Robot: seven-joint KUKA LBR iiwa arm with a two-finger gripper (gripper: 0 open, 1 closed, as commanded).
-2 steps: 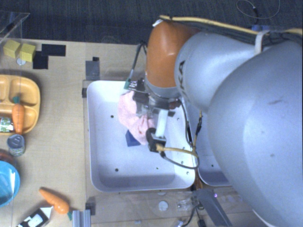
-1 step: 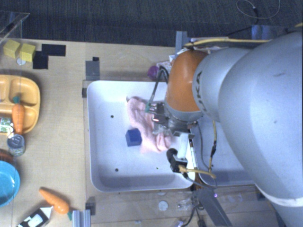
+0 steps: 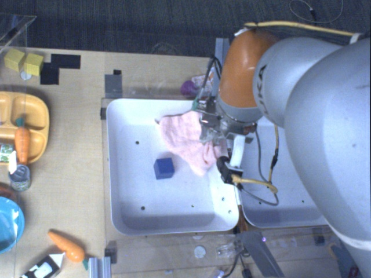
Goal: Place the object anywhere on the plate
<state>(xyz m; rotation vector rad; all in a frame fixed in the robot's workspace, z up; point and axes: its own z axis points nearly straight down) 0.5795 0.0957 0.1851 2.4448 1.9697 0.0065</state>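
A crumpled pink cloth (image 3: 182, 135) lies in the upper right part of the left white bin (image 3: 133, 213). My gripper (image 3: 212, 136) hangs over the cloth's right edge, touching or nearly touching it, and the wrist hides the contact. A small blue cube (image 3: 164, 168) rests on the bin floor, left of and below the gripper and apart from it. On the bench at far left sits a yellow divided plate (image 3: 35, 106) with a carrot (image 3: 22, 145) lying on it. A blue plate (image 3: 8, 225) shows at the lower left edge.
The grey arm covers most of the right bin (image 3: 278, 216). A purple object (image 3: 189, 87) sits behind the left bin's far rim. Yellow blocks (image 3: 23, 62), a black block (image 3: 58, 67), a small jar (image 3: 19, 177) and a second carrot (image 3: 68, 246) lie on the bench at left.
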